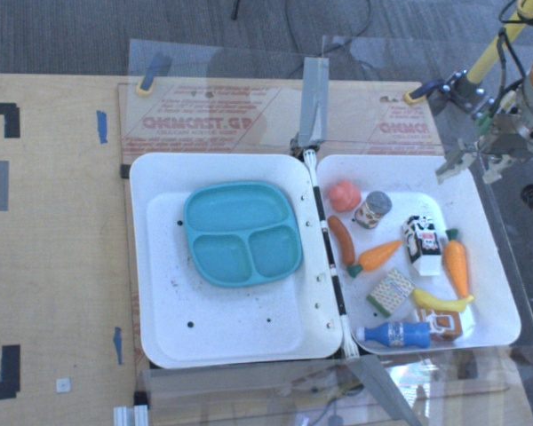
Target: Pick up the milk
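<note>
Among right-bin toys lies a black-and-white cow-patterned milk (pixel 424 240) carton.

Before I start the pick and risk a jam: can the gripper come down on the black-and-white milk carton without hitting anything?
Probably yes. The black-and-white milk carton lies with its top uncovered; the gripper is above the right bin's far corner. The orange carrot beside it crowds one side.

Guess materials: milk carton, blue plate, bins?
Milk carton: looks like moulded toy plastic, white with black cow patches, slight sheen; could be card. Blue plate: turquoise plastic, matte, moulded into three compartments. Bins: white plastic, smooth with rounded rims, speckled with dark marks.
</note>
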You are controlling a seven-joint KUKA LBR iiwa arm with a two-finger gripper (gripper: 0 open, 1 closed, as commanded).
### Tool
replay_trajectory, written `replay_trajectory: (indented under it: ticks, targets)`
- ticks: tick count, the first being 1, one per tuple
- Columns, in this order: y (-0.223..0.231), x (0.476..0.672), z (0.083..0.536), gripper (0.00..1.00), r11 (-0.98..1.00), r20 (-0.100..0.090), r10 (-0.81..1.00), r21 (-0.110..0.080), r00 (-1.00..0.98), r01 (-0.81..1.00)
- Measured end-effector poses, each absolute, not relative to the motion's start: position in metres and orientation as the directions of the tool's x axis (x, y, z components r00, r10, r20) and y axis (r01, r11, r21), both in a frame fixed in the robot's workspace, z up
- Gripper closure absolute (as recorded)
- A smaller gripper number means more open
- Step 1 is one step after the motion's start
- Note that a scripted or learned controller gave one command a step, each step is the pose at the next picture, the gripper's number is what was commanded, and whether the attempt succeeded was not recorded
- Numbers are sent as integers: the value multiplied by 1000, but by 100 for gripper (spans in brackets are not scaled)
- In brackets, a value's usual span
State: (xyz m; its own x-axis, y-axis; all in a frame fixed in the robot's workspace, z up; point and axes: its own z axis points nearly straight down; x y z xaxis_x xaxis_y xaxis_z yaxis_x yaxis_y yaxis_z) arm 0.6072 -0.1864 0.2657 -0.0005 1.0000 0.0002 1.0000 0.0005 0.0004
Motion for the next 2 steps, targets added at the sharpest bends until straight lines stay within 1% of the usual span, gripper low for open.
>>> replay_trajectory:
  ticks: [1, 2]
  targets:
    - [-189, 565, 99, 0, -173, 1, 985, -2, 173, 985]
    - [-192, 564, 109, 100, -178, 0, 984, 0, 178, 984]
